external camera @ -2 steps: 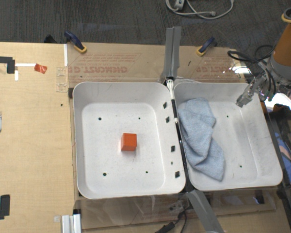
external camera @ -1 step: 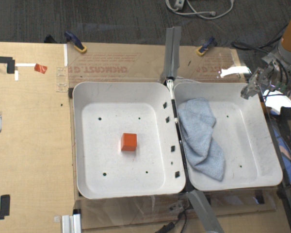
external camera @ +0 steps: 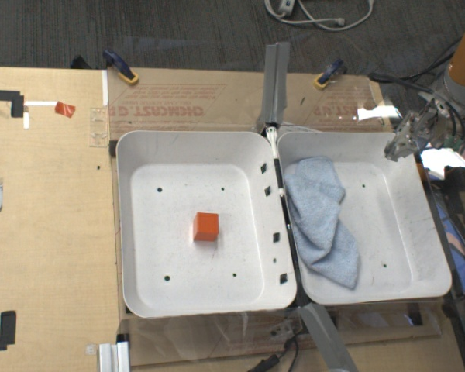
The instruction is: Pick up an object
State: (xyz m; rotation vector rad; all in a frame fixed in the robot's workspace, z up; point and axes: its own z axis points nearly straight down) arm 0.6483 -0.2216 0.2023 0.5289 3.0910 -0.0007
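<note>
The counter [external camera: 46, 231], a pale wooden surface with a brown cardboard sheet [external camera: 217, 107] lying along its far edge, is carrying two shallow white bins set side by side and touching along their inner walls. The left bin [external camera: 132, 270] is holding a single small orange block [external camera: 206, 227], which is sitting upright near the middle of the bin floor, well apart from every wall. The right bin [external camera: 418, 262] is holding a crumpled grey-blue cloth [external camera: 322, 219], which is lying against the bin's left wall and stretching from near the far edge down toward the near edge. The arm is reaching in over the far right corner of the right bin, and its tool [external camera: 407, 136] is hanging above that corner, near the bin rim and well apart from both the cloth and the block; nothing is showing between its tips, and how wide it is standing is too blurred to tell. Two blue and yellow clamps [external camera: 120, 66] are gripping the cardboard at the counter's far edge.
</note>
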